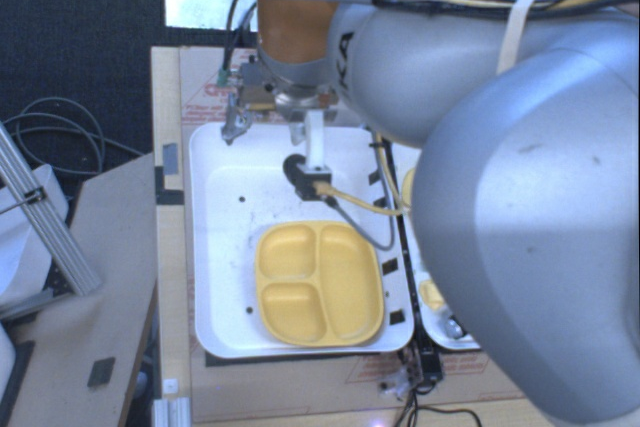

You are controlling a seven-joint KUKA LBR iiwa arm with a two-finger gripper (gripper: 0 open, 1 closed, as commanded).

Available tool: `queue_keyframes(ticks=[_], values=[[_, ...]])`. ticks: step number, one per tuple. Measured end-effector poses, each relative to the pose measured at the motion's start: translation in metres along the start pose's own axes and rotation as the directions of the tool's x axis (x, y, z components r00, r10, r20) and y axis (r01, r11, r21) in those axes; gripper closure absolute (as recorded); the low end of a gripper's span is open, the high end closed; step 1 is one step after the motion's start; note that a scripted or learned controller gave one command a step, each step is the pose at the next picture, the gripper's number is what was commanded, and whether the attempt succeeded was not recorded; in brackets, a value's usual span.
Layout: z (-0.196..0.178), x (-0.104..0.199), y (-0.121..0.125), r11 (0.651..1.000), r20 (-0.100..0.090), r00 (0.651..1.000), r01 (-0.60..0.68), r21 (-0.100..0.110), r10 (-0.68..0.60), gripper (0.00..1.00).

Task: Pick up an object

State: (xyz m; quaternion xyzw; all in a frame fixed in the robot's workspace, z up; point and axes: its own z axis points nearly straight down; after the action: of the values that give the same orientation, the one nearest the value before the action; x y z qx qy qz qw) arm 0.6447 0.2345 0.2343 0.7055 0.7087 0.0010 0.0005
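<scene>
A yellow plate (320, 283) with three compartments lies flat in the near half of the left white bin (215, 245). My gripper (250, 118) hangs below the orange wrist band, over the far rim of that bin and well beyond the plate. Nothing shows in its grasp. The arm hides most of the right bin (440, 340); a small yellow object (432, 294) and a small dark-and-metal piece (455, 325) peek out at that bin's near left corner.
The grey arm covers the right half of the view. The left bin floor between the plate and the far rim is bare white with a few dark specks. A beige side table (90, 295) stands to the left of the bench.
</scene>
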Motion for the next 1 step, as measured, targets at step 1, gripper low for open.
queue_keyframes(ticks=[1], values=[[-0.1183, 0.0009, -0.0401, 1.0, -0.005, 1.0, 0.002, -0.009, -0.002, 0.0]])
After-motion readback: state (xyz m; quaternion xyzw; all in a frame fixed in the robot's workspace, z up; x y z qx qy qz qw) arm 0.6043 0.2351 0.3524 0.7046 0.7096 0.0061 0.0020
